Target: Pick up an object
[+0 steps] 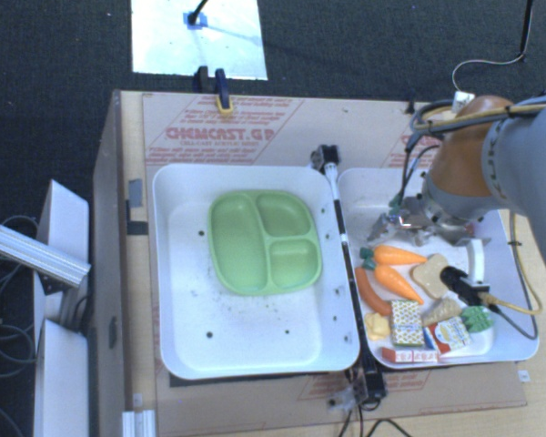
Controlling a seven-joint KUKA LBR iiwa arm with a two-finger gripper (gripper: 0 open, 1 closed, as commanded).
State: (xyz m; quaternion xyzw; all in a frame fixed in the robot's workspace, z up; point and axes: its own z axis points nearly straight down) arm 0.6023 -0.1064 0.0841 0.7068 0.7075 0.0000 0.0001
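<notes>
While the arm [491, 153] reaches in from the right, it's bent low over the right bin [364, 189], orange band above the wrist facing up. Gripper [402, 221] sits at the bin's upper-middle, just above the carrots [396, 269]. Jaw state: cannot tell, wrist body hides it, and nothing is visibly held.

Toy food is clustered in the right bin's lower half: two carrots, bread slice [429, 276], cheese wedge [377, 325], small boxes [407, 323], something green [478, 318]. Left bin [187, 335] holds a green divided plate [264, 242], lying flat, well apart from the gripper.
</notes>
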